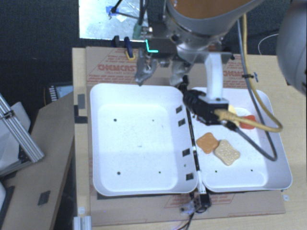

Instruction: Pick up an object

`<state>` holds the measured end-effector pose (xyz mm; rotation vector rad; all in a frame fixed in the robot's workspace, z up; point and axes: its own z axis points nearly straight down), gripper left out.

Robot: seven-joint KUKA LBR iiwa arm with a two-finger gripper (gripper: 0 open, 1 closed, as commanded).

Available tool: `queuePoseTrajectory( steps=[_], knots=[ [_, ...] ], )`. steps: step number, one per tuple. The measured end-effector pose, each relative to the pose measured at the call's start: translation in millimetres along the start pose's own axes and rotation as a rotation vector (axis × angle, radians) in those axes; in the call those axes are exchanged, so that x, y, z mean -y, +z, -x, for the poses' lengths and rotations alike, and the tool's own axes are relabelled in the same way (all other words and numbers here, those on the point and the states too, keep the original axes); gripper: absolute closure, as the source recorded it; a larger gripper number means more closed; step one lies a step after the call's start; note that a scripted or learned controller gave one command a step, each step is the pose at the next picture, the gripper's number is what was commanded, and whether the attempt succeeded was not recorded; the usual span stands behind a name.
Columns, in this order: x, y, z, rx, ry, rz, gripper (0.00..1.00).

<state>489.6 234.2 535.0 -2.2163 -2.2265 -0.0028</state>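
The orange biscuit [207, 142] lies in the right bin [268, 176], touching a paler toast-like piece [227, 153] on its lower right. The gripper [144, 75] hangs above the far rim of the left bin [134, 143], up and well to the left of the biscuit (whether its jaws stand apart or together, I cannot tell). Any pick means crossing the divider toward the biscuit.

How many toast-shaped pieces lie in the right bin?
2: an orange toast near the divider, and a pale toast touching it on its lower right. Cables and the arm may hide more.
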Motion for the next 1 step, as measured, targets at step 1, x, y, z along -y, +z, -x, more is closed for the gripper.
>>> queuePoseTrajectory(
  steps=[1],
  knots=[
    [-0.3,-11.7,-0.2,-0.002,-0.002,0.003,1.00]
  ],
)
